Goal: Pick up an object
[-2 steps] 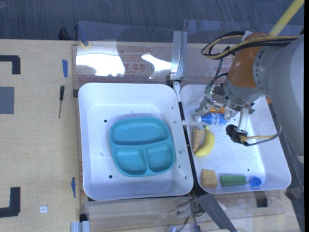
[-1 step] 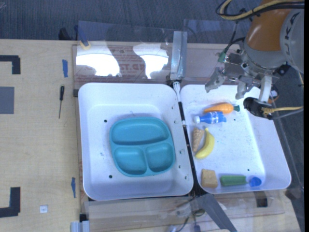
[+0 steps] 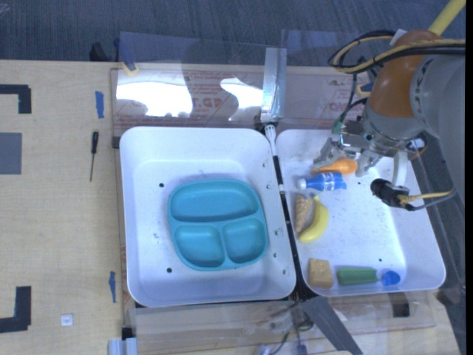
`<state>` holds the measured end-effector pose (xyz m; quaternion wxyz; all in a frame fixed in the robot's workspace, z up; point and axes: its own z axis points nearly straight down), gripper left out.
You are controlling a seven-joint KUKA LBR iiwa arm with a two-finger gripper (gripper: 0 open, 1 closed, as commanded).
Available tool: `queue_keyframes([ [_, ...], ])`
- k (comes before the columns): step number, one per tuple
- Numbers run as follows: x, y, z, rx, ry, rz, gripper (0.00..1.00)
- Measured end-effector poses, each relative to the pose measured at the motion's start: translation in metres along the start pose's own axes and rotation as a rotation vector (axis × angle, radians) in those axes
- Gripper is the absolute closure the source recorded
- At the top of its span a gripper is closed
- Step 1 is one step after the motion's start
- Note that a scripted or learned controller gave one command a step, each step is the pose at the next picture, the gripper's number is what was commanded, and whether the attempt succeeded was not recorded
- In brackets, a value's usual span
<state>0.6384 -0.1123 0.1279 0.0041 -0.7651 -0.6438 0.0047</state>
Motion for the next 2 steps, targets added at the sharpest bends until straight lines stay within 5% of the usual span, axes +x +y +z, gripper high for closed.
queue_keyframes([
  [1, -0.016, 0.006, 0.034, -0.026, 0.011, 0.261, 0.0],
  [2, -0.044, 0.014, -0.046, -0.022, 0.004, 0.215, 0.0],
])
